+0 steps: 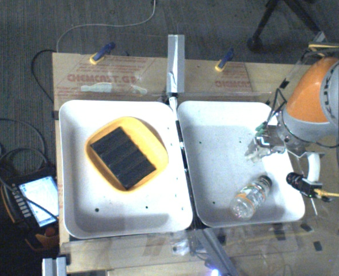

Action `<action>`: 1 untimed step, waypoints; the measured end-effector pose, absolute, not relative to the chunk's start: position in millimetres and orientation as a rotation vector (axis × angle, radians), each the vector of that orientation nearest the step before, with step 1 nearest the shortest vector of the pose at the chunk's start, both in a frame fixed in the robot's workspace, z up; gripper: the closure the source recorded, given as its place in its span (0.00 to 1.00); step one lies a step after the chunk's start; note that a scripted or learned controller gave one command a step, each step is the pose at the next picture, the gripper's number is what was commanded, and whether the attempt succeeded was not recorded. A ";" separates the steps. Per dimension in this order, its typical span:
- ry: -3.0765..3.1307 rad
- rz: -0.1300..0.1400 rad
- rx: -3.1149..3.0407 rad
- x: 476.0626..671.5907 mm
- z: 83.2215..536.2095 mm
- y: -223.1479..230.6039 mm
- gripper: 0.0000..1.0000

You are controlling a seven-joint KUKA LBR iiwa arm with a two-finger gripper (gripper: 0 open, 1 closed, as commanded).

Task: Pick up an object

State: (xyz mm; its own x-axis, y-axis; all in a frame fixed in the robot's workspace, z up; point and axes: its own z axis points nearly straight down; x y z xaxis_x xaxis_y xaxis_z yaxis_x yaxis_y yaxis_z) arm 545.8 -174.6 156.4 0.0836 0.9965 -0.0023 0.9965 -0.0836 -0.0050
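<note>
**One bottle, one dish, two bins**

Lying tilted in the right bin (215, 154), toward its near right corner: one clear plastic bottle (251, 198). Hovering just beyond that bottle, over the same bin's right side: the gripper (262, 145), apart from the bottle; finger state impossible to tell. Sitting in the left bin (77, 206), left of the bottle: one yellow dish (127, 152) carrying one dark ridged block (123, 157).

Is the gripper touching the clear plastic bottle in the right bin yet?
Apart. The camera view shows bare white bin floor between the gripper and the clear plastic bottle, which lies nearer the bin's front edge.
</note>
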 end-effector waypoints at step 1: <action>-2.125 0.008 -2.311 545.7 156.4 -174.6 0.00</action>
State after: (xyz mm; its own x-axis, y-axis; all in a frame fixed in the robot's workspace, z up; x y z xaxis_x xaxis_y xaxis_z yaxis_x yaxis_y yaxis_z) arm 545.7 -174.6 156.4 0.0837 0.9965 -0.0024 0.9965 -0.0837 -0.0053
